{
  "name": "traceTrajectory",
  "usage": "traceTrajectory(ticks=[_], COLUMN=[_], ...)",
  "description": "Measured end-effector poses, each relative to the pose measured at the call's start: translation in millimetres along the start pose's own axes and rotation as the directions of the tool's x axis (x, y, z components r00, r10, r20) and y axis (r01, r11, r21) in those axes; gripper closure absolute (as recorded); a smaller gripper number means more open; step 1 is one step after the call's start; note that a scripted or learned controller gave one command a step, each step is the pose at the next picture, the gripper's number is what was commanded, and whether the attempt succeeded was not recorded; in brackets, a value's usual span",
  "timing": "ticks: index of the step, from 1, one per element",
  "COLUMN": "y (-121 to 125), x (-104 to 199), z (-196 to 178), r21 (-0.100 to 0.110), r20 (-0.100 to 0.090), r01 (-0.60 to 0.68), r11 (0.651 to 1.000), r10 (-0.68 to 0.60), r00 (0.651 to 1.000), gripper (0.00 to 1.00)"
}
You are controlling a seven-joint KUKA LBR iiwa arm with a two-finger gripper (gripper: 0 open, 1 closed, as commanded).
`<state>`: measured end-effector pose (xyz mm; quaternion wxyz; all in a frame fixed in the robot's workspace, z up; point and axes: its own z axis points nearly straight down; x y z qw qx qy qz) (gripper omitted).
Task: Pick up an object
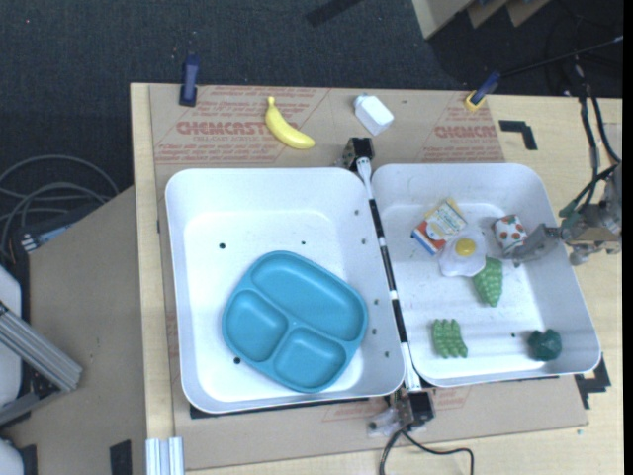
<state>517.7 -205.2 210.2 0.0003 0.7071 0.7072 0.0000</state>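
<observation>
Smooth blue 3-compartment tray [294,319], left bin [198,216].

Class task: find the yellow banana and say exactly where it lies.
In the camera view, the banana lies outside both bins on the cardboard, just above the left bin's top edge, left of a small white block.

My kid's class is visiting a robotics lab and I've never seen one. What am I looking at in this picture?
A single camera looks down at a slant on a bench with two shallow white bins. The left bin holds a blue divided plate. The right bin holds toy food: a fried egg, a small carton, green pieces and a spotted ball. A banana lies outside on the bench. The robot arm's gripper reaches in from the right, near the ball; nothing is visibly held.
</observation>
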Motion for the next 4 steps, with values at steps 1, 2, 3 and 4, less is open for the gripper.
traceTrajectory(ticks=[1, 2, 3, 4], y=[-38.1, 21.1, 21.5, 45.2], x=[39.9, 45.6, 45.0, 140.5], z=[124.1, 125.5, 115.1, 24.8], r21=[0.001, -0.001, -0.004, -0.002], r20=[-0.001, 0.0, 0.002, -0.002], r01=[0.0, 0.001, 0.0, 0.003], r11=[1.0, 1.0, 1.0, 1.0], r10=[0.0, -0.001, 0.0, -0.003], r00=[1.0, 1.0, 1.0, 1.0], gripper=[0.0, 0.0, 1.0, 1.0])
